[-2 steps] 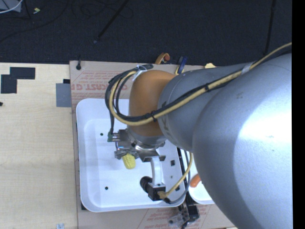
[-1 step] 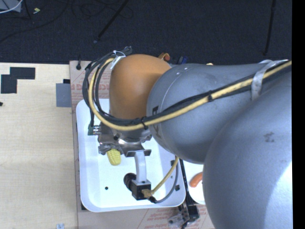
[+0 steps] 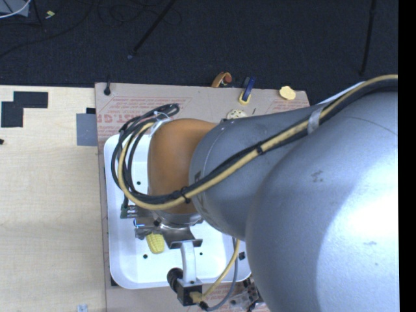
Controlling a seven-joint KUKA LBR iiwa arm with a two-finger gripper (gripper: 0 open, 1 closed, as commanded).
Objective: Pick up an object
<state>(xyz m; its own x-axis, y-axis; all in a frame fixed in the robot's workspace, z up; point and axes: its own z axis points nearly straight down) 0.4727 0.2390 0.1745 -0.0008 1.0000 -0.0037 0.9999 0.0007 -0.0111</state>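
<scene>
The arm (image 3: 305,194) reaches in from the right and covers most of the white bin (image 3: 123,265) that lies on the bench (image 3: 45,200). The orange band (image 3: 172,155) sits above the wrist, and a black-and-yellow cable loom (image 3: 130,161) loops around it.

Hand state: the hand (image 3: 170,234) hangs low over the bin floor, seen from above and behind. Whether it is wide, narrow or holding anything cannot be told, because the wrist housing hides its working end.

Object location: a small yellow object (image 3: 155,242) lies on the bin floor just beside the hand, on its left, touching or nearly touching the mount. Its exact shape is too small to resolve; it appears to be a short, rounded plastic piece. No part of it is visibly enclosed by the hand.

Handling judgement:
- Weight: probably light, so the lift load is negligible
- Stiffness: probably rigid plastic; it should tolerate a firm close
- Surface: likely smooth; on the glossy bin floor it may slide or roll when touched on one side
- Grasp point: take it across its narrower dimension, centred on its middle

Further small items, among them a yellow disc (image 3: 287,93) and a blue-and-yellow piece (image 3: 246,90), lie on the brown board (image 3: 195,99) beyond the bin
</scene>
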